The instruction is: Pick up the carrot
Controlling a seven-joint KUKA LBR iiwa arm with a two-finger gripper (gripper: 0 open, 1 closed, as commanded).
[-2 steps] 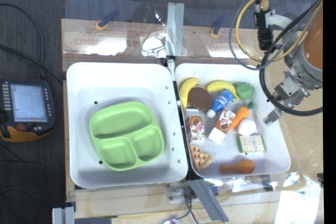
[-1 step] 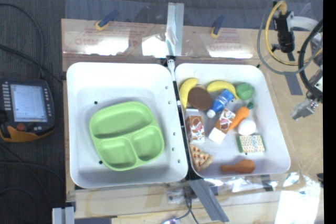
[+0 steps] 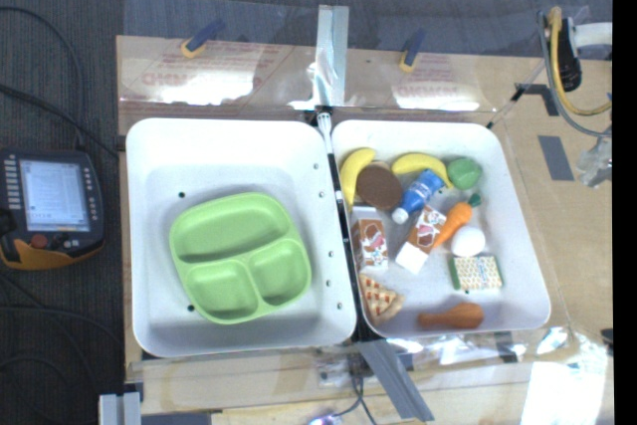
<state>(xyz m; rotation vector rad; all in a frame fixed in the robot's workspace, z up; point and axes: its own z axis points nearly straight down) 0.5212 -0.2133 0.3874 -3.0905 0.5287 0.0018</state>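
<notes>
Orange and tapered, the small plastic carrot (image 3: 453, 221) lies right of centre in the frame, in the right white bin (image 3: 526, 259), long axis slanting upper right to lower left, touching a white egg (image 3: 468, 241). The gripper's state cannot be told.

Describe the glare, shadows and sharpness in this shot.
Camera view: glare streaks the clear plastic sheet behind the bins; lighting is even, shadows soft under the green divided plate; the carrot and its neighbours look slightly soft, small labels unreadable.

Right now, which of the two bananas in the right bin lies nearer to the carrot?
The right banana, lying along the bin's far side beside the green ball. The left banana curves along the divider, farther from the carrot.
</notes>
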